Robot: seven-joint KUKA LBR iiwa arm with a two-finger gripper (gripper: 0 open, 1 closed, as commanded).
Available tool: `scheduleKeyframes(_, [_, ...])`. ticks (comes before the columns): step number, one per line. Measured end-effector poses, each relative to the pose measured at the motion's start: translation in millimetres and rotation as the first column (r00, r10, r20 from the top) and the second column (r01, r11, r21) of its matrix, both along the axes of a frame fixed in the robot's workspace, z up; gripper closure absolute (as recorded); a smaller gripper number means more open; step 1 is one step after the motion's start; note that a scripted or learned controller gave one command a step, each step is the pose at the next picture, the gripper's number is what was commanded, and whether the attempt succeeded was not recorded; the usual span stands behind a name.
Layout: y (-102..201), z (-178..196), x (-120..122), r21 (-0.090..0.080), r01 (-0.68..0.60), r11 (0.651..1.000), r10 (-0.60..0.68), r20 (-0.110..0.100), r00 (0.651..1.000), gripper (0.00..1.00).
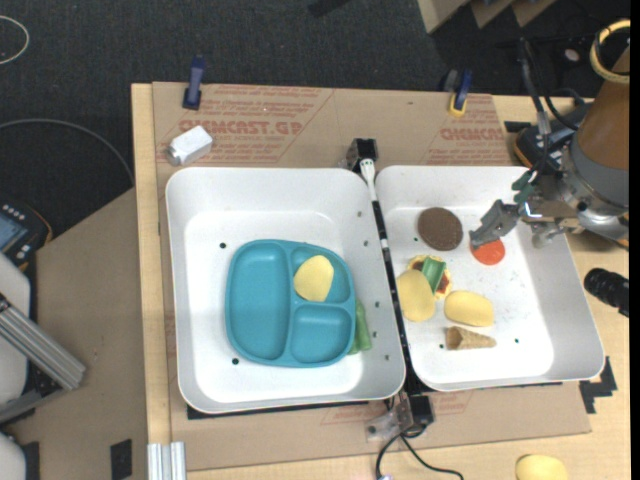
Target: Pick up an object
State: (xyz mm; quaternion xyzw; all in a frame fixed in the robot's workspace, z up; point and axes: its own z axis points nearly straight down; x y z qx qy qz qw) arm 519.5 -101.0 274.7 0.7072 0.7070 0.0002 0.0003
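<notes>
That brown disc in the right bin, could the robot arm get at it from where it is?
Probably yes. The brown disc lies flat on the floor of the right bin with bare white around it. The gripper hangs just beside it, above a red piece, with nothing between them.

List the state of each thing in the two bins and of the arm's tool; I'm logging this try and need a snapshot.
Blue divided tray: flat in left bin, upright.
Yellow piece: lying in the tray's upper right compartment.
Brown disc: flat on right bin floor.
Orange-red piece: on right bin floor, below the end effector.
Cone piece: on its side.
End effector: low over right bin; grip state unclear.
</notes>
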Motion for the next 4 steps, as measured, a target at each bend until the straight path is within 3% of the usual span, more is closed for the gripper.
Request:
scheduleKeyframes(1, [1, 202, -18, -0.003, -0.002, 1.0, 0.002, 0.022, 1.0, 0.0])
scheduleKeyframes(2, [131, 144, -34, 0.003, -0.016, 1.0, 0.016, -0.008, 1.0, 0.0])
scheduleKeyframes(3, [221, 167, -41, 0.004, -0.012, 1.0, 0.012, 0.003, 1.0, 0.0])
scheduleKeyframes(4, [59, 138, -41, -0.004, 0.018, 1.0, -0.018, -0.004, 1.0, 0.0])
